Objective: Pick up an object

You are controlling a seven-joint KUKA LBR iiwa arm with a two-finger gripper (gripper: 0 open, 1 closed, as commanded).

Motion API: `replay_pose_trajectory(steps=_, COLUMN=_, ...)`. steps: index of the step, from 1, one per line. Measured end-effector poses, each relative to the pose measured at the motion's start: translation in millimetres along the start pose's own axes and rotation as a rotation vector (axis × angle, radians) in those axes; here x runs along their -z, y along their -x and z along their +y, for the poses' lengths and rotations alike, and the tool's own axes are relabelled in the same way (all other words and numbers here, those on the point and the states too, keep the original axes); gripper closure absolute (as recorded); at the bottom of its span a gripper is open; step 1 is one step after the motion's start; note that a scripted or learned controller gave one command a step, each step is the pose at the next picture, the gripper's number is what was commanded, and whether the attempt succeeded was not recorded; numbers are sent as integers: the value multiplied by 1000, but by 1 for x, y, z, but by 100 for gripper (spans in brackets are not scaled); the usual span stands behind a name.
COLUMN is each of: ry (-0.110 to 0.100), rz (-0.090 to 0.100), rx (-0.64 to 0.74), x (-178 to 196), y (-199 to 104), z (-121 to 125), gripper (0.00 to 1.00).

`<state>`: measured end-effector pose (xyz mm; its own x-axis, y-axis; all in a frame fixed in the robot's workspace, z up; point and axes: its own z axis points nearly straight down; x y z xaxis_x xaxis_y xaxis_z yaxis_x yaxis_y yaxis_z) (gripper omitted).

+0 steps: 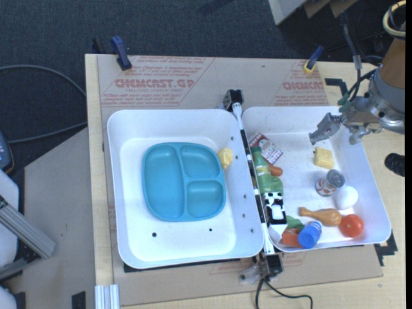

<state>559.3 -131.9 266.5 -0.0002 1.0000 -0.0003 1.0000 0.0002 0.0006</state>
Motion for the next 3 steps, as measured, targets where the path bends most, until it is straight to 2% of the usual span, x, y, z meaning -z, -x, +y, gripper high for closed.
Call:
replay_pose_trajectory(steps=1, ry=-2, rz=0, rx=-1, x=-89, y=52, z=26, gripper=0)
replay_pose_trajectory(steps=2, ry=-2, rz=1, rx=-1, x=-99, y=57, z=23, gripper=0)
replay_pose_trajectory(steps=3, ry=-2, rz=1, rx=-1, x=-121, y=65, z=-1, gripper=0)
